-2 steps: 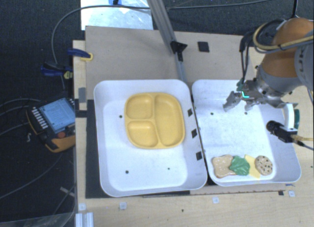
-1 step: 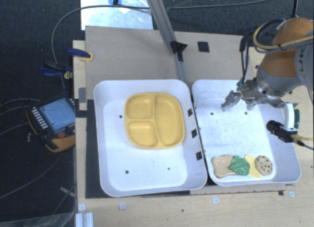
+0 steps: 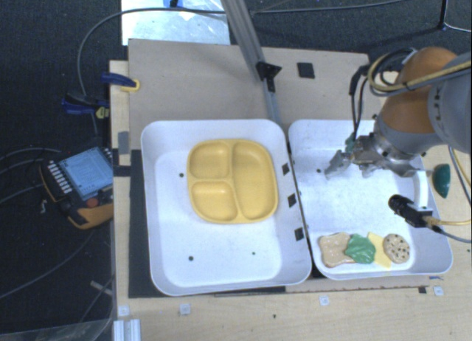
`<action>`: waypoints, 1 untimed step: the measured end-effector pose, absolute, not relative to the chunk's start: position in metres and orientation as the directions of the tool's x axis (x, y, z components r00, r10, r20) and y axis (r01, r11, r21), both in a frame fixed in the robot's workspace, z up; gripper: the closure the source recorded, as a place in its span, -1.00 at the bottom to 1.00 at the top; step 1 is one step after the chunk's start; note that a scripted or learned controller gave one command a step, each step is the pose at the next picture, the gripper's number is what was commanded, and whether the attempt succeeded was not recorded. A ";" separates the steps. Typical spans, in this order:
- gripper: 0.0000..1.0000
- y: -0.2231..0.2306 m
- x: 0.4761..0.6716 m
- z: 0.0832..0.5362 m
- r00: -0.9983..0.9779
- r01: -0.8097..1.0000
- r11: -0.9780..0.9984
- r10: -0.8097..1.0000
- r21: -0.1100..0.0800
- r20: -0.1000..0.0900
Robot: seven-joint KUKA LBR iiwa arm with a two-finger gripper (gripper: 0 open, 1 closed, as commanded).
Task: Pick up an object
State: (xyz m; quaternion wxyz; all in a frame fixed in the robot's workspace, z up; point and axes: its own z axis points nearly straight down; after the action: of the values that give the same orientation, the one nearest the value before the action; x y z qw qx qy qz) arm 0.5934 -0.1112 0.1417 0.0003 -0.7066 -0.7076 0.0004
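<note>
Bench surface: brown board bearing two white bins; left bin holds a yellow divided plate. Right bin, near edge: a row of toy foods touching or overlapping, namely bread slice, green leaf, yellow piece, cookie. Judged light, stiff, flat and low-lying; the cookie at the right end offers the freest edges to pinch. Gripper hangs over the bin's far-left part, well apart from them, touching nothing visible; finger spread cannot be told.

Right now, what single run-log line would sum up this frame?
end effector: over right bin, holding nothing | items: toast, green piece, cookie at front edge | yellow tray: left bin | pick: not done
</note>
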 end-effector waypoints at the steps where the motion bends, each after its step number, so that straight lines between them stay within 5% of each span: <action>1: -1.00 -0.111 0.593 0.089 -0.001 1.000 0.001 1.000 -0.003 0.000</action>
State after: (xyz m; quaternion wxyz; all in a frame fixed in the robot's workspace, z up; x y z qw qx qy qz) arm 0.5930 -0.1109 0.0894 0.0011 -0.7068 -0.7074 0.0009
